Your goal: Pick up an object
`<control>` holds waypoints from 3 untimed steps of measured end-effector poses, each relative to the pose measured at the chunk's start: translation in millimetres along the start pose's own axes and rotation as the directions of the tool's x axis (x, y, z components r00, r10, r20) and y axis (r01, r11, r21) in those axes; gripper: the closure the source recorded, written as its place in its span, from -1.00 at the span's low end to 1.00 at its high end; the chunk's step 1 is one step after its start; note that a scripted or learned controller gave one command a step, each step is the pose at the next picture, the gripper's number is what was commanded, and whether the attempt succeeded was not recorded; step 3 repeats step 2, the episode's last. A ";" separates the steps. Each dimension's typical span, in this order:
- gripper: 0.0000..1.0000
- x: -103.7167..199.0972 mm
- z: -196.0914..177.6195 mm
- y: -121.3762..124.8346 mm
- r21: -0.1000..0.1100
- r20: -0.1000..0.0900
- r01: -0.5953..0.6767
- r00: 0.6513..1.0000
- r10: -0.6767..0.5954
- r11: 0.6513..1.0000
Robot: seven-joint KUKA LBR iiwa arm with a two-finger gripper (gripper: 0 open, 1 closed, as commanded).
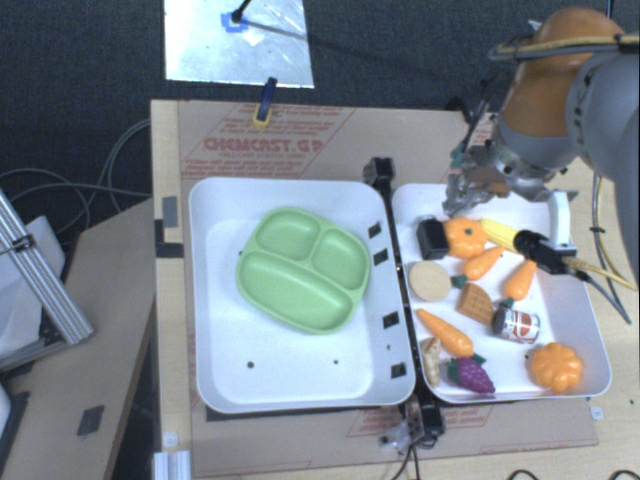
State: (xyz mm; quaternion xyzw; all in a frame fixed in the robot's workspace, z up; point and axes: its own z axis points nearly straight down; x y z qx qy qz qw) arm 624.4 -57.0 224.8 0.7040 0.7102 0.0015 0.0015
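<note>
While the claw (462, 194) hung over the far edge of the right bin (598, 340), I could not tell its state, as its tips blurred into shadow. That bin held the pickable toys: a small pumpkin (465, 236), corn cob (499, 232), 3 carrots, a round cracker (431, 281), can (517, 322), grapes (469, 373) and a larger pumpkin (555, 365). The left bin (215, 368) on the tabletop (330, 128) held 1 green divided plate (303, 268).

light: bright, even | shadows: soft | glare: foil sheet (238, 28) | focus: slightly soft
</note>
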 end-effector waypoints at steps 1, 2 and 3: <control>1.00 12.5 10.5 31.2 0.000 0.000 -0.002 1.000 0.002 1.000; 1.00 13.0 -4.9 22.2 0.001 0.000 -0.003 1.000 0.003 1.000; 1.00 13.0 -4.9 22.2 0.001 0.000 -0.003 1.000 0.003 1.000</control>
